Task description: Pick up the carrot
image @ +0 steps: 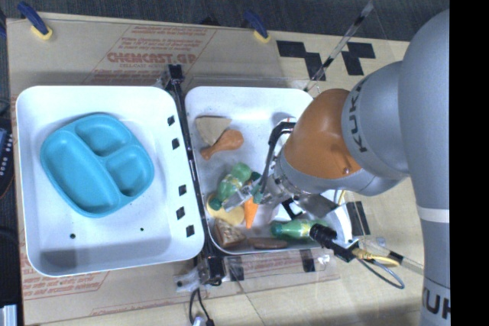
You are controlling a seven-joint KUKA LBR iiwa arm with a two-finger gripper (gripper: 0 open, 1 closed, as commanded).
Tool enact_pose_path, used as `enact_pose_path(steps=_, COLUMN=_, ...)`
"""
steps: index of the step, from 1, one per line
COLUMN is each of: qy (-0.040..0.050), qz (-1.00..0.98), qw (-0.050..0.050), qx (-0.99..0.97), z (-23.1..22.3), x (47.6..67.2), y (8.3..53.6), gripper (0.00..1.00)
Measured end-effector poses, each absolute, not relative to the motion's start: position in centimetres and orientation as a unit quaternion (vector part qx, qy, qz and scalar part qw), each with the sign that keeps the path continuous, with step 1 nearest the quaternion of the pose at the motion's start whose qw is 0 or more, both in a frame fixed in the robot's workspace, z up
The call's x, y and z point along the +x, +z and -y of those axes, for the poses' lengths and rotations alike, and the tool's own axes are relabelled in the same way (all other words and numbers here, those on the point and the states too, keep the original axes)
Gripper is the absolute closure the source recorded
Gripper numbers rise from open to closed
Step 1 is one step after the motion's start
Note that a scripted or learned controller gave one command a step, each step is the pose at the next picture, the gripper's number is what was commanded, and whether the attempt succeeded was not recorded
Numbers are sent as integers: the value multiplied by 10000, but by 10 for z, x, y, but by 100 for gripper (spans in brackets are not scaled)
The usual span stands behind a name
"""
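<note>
Claw state cannot be told, hidden under the wrist; carrot at lower centre is crowded by green bottle, so a mis-grab is judged likely.

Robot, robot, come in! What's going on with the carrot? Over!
Two-finger gripper low in right white bin, over the toy pile. Small orange carrot lying just below it, not lifted. Green bottle crowding alongside.
</note>
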State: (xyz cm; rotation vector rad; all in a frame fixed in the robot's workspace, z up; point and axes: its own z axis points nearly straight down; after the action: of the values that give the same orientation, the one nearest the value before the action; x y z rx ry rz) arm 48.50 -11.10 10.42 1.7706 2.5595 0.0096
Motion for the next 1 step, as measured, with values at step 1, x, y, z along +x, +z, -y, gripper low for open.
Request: enact_pose_path(steps=1, qy=41, qz=-8255, qw=245, qx=5638, z=112, x=490, y=116, gripper=100)
